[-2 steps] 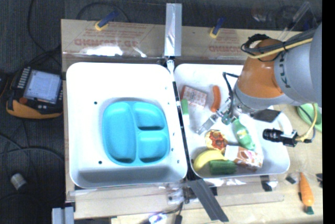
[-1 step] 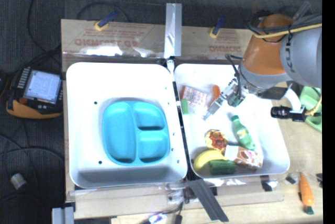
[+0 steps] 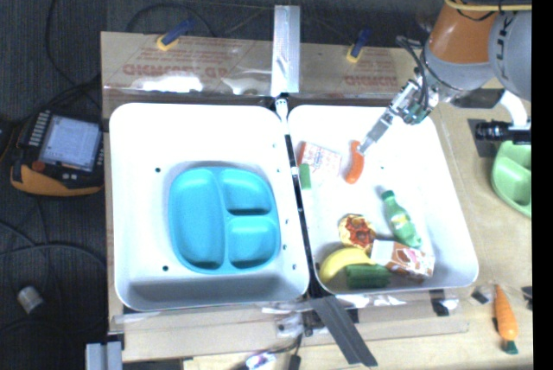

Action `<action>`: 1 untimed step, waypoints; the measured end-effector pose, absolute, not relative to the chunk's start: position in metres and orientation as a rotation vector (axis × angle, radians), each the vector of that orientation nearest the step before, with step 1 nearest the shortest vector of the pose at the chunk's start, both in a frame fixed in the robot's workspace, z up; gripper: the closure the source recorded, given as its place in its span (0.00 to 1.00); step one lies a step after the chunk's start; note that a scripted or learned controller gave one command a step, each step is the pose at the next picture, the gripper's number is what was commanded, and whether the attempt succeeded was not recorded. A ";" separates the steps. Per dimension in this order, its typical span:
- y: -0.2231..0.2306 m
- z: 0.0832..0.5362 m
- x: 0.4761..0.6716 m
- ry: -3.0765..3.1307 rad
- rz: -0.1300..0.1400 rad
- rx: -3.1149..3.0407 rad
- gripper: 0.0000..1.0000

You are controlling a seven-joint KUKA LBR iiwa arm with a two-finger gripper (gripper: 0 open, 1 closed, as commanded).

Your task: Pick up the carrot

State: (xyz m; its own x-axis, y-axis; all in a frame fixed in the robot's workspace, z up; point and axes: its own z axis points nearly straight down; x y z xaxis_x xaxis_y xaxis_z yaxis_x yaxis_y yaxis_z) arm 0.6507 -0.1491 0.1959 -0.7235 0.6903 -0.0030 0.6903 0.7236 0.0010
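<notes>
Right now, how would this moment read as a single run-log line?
phase: reaching | gripper: at upper end of carrot | carrot: lying in right bin, not lifted | left bin: blue tray

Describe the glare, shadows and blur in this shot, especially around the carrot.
Camera view: even overhead light; glare on the metal strip and the plastic film behind the bins. The right bin is washed out to near-white, with faint shadows. The carrot is soft-edged but readable; the gripper at its top end is thin and slightly blurred.
</notes>
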 end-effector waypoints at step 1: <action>-0.144 0.122 0.637 2.957 -0.004 1.060 0.00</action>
